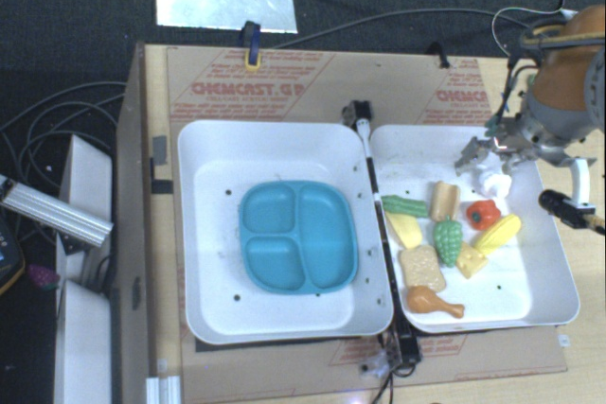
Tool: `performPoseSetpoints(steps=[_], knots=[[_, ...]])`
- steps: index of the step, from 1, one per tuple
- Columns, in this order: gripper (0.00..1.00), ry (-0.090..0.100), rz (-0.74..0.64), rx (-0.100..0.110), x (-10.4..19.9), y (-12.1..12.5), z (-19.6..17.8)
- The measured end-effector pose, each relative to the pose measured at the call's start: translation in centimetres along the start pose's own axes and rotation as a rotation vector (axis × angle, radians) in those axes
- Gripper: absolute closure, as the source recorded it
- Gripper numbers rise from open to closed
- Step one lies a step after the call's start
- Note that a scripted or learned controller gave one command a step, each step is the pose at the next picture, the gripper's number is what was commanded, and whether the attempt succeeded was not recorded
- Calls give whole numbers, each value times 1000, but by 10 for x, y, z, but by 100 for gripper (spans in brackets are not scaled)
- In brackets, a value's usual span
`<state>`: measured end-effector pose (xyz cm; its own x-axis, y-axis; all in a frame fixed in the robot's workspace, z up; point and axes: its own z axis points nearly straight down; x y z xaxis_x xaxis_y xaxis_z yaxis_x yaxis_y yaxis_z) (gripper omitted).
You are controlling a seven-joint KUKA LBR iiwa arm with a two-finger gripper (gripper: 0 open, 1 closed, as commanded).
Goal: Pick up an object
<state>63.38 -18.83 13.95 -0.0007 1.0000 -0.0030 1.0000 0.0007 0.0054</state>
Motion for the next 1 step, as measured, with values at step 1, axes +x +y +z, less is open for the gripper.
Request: performPoseSetpoints(steps=[1], knots=[[0,1,-1,-7,41,-37,49]])
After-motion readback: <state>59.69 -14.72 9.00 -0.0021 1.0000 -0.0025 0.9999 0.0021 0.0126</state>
